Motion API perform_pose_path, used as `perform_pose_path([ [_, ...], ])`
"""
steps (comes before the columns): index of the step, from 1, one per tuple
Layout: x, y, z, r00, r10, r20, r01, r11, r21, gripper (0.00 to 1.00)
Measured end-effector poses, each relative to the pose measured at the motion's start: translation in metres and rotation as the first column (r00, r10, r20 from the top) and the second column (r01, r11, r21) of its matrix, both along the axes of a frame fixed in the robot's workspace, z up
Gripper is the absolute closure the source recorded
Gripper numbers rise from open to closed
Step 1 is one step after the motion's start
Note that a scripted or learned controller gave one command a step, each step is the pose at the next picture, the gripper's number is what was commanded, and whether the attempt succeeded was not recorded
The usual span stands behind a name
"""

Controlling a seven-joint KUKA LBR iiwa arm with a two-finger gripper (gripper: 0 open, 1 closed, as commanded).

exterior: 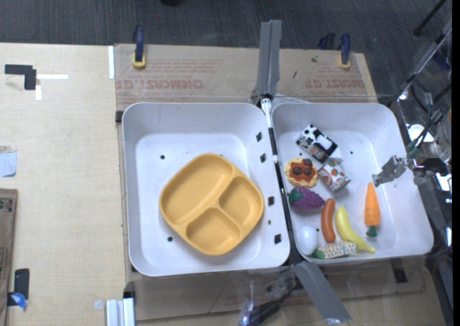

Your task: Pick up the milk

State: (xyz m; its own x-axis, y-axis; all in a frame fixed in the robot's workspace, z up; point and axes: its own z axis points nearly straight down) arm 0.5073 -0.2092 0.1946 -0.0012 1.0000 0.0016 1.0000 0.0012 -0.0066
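The black-and-white cow-patterned milk carton (317, 142) lies tilted in the right white bin (384, 125); whether the gripper (392, 169) is open I cannot tell.

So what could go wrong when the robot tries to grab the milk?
The milk carton, the one with cow spots, lies tilted on its side, so it might slip as the pincer closes. The little pie and the small red and white box sit right next to it, so they might get bumped or picked by mistake. The pincer is over by the right bin's edge and could miss.
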Motion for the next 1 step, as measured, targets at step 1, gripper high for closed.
perform_pose_path([
  [1, 0.0648, 0.0454, -0.0604, 0.982, -0.190, 0.003, 0.190, 0.982, -0.002, 0.00],
])
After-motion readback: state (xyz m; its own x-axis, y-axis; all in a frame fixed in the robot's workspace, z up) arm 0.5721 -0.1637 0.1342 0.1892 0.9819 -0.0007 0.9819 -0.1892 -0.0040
